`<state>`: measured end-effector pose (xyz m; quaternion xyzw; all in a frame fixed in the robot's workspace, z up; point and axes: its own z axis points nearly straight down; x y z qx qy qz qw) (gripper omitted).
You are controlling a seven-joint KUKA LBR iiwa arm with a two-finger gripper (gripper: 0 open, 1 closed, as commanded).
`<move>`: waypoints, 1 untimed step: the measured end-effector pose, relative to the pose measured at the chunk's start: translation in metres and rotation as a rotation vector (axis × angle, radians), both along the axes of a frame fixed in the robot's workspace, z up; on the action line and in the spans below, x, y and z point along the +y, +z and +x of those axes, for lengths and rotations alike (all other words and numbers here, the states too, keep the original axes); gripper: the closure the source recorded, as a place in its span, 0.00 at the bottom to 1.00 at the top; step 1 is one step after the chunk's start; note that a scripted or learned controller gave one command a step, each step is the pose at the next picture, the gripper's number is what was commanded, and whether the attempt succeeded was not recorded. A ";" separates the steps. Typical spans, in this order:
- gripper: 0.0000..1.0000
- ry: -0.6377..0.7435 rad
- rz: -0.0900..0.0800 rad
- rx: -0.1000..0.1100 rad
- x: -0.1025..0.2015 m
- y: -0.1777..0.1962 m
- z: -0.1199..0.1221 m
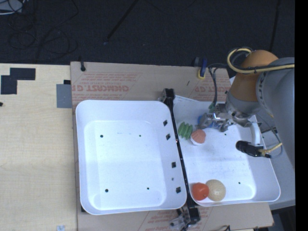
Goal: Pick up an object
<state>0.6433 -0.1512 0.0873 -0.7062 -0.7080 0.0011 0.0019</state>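
bench (pixel 33 143): pale wood | bins (pixel 125 109): white, on cardboard (pixel 120 83) | floor (pixel 144 23): dark | gripper (pixel 214 121): grip unclear

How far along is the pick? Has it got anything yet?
Nothing looks picked yet. The pincer is low over the right bin, near the pink ball and the green piece; I see no object between its fingers. The red ball and cream ball lie together at the near wall. Grasp and lift remain.

Grey arm (pixel 269 88) angles its pincer (pixel 215 120) downward.
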 end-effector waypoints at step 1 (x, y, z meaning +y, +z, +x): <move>0.00 -0.002 -0.015 -0.003 0.038 0.002 0.000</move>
